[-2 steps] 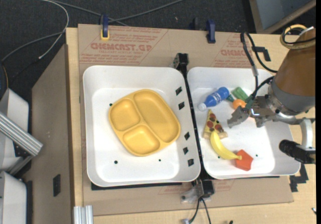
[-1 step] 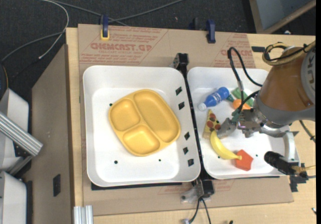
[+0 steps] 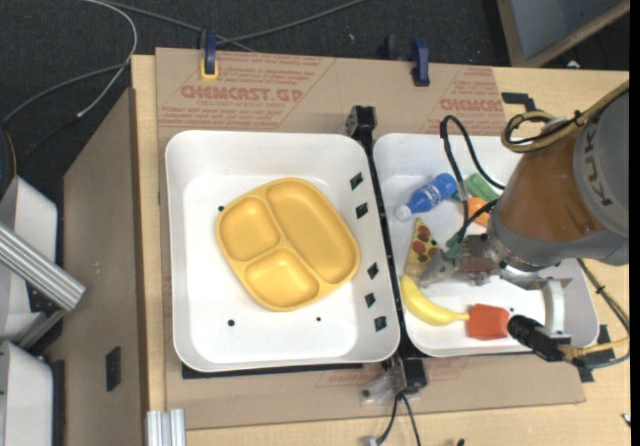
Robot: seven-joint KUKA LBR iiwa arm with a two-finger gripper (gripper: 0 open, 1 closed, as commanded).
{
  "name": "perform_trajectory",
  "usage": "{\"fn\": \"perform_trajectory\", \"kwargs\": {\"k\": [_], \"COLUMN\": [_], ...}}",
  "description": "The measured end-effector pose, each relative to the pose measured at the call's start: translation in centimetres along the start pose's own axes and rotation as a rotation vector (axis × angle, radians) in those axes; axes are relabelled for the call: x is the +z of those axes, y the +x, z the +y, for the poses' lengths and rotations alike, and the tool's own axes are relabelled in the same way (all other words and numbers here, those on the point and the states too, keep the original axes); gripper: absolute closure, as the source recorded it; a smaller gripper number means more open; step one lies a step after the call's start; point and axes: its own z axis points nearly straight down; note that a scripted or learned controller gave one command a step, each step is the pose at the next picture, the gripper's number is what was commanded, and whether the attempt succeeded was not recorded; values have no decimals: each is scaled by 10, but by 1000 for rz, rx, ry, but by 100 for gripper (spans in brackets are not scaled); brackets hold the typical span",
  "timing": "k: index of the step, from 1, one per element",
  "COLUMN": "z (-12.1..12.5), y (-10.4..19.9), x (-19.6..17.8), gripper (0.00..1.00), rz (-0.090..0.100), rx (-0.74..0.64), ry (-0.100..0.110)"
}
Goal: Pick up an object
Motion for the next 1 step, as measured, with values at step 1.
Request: {"fn": "perform_trajectory", "kwargs": {"k": [1], "z": [0], "y": [1], "x": [-12], "gripper": [100], "rz": [1], "rx": [-1], "ry": [-1]}}
